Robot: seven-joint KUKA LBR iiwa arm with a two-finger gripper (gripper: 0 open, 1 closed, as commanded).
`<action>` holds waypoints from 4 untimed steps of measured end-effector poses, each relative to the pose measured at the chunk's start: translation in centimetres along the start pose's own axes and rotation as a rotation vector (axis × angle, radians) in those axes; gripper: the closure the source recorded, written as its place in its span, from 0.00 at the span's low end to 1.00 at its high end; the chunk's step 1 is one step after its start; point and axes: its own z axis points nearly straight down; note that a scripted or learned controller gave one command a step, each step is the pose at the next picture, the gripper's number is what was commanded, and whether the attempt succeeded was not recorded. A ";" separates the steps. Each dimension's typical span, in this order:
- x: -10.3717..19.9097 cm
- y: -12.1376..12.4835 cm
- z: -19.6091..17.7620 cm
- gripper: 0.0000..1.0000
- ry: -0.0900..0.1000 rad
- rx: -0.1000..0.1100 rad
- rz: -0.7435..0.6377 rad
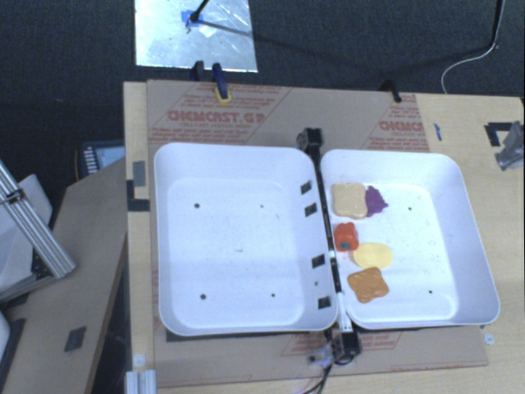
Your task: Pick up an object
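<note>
White plastic forms the two shallow bins, which sit side by side on a brown sheet printed with red CHEMCAST lettering that covers the tabletop (271, 109). The left bin (238, 302) has a few dark specks on its floor. All the objects to pick lie in the right bin (472, 245), bunched along its left side near the divider. A beige flat piece (349, 199) lies farthest back, touching a purple piece (376, 200) on its right. Just in front of them is a small orange-red object (345, 237), then a yellow oval piece (373, 255), and nearest the front an orange-brown piece (367, 285) (these last two all but touch). A shiny foil square (195, 21) lies on the dark floor beyond the tabletop.
</note>
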 end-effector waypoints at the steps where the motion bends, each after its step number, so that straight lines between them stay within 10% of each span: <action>1: 11.5 0.0 7.5 1.00 0.002 0.008 -0.003; 2: 17.4 0.1 -1.5 1.00 0.001 -0.008 0.002; 3: 27.1 0.1 -1.6 1.00 0.002 0.001 -0.001; 4: 31.8 8.1 -2.1 1.00 0.001 -0.003 0.006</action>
